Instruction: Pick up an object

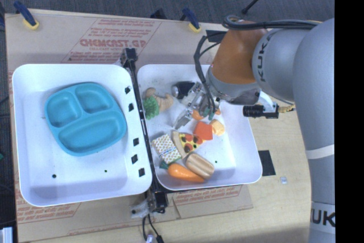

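1. Camera view: the pincer (196,111) hangs low in the right bin (245,151), fingers apart, gripping nothing.
2. Toy foods lie beneath and beside it: orange block (203,131), carrot (183,172), broccoli (151,106).
3. A blue divided plate (85,118) sits in the left bin (28,139).

Red print on the brown cardboard sheet (102,37) under the bins, at about 11 o'clock, reads "CHEMCAST GP" in large letters; the smaller red lines above and below it are too fine to read. More red print on the same sheet near 6 o'clock is also illegible. On the arm (296,65), at 2 o'clock, dark letters read "KU" beside the orange band, and at 4 o'clock, low on the grey body, "KU" again
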Motion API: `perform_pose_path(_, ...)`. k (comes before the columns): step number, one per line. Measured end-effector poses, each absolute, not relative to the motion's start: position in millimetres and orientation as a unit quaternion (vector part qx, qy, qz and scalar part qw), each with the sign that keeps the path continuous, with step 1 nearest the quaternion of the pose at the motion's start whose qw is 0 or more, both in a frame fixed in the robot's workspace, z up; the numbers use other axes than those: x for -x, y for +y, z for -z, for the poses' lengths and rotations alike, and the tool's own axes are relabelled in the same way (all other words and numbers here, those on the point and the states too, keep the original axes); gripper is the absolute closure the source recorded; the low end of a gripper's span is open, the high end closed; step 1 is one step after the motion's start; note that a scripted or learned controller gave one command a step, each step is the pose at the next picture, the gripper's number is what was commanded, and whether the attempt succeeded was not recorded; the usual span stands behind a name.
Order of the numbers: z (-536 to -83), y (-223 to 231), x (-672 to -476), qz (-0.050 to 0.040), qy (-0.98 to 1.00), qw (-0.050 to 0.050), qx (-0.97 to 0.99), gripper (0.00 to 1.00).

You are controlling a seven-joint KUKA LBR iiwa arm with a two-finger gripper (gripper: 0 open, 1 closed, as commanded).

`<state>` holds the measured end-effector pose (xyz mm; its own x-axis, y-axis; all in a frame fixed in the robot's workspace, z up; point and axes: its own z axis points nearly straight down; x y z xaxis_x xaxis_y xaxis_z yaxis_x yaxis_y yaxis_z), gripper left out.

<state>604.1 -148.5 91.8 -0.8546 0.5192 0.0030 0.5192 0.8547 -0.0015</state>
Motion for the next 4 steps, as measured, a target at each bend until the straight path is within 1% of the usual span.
perform_pose_path(1, -90, -151, -629.3, -0.0003, -0.989, 0.01, 0.146, 0.0)
perform_pose_path(2, -92, -104, -594.6, 0.0001, -0.999, 0.001, 0.049, 0.0)
perform_pose_path(3, -92, -96, -600.8, -0.0002, -0.996, -0.001, -0.084, 0.0)
perform_pose_path(4, -92, -201, -592.7, 0.0001, -0.996, 0.0, -0.091, 0.0)
